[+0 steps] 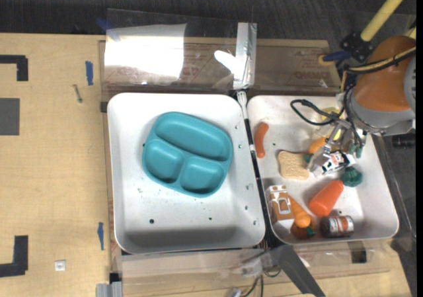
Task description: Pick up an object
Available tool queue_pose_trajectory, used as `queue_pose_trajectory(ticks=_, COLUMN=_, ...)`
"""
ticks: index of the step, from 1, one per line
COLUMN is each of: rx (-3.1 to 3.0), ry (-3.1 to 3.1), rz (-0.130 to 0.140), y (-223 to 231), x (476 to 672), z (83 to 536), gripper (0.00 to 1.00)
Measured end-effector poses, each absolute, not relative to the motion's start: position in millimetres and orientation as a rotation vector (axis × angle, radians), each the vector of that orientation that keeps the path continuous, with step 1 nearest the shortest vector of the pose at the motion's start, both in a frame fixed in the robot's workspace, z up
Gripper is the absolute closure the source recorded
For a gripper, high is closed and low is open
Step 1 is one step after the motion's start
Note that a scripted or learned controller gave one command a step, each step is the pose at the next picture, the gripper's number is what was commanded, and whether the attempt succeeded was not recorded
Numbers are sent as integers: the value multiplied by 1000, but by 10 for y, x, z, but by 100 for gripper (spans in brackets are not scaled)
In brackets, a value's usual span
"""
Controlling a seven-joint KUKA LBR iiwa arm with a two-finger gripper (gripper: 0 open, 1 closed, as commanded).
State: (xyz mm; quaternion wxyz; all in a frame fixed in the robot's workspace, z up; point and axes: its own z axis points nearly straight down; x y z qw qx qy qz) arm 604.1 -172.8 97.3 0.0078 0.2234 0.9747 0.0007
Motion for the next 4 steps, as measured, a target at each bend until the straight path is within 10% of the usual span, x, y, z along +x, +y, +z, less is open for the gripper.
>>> queue_pose_trajectory(ticks=1, rx=678, ry=3045, rz=16, y=-1633, x=6086, z=1101, gripper=100)
queue_pose_trajectory(ticks=2, rx=619, ry=3064, rz=5, y=-940, x=6556, z=2284, gripper=100)
queue_pose_trajectory(ticks=3, rx=479, ry=3096, rz=4, y=-366, x=6459, z=2485, gripper=100)
queue_pose_trajectory(ticks=4, rx=116, ry=3135, rz=1, y=-301, x=5687, z=2701, gripper=100)
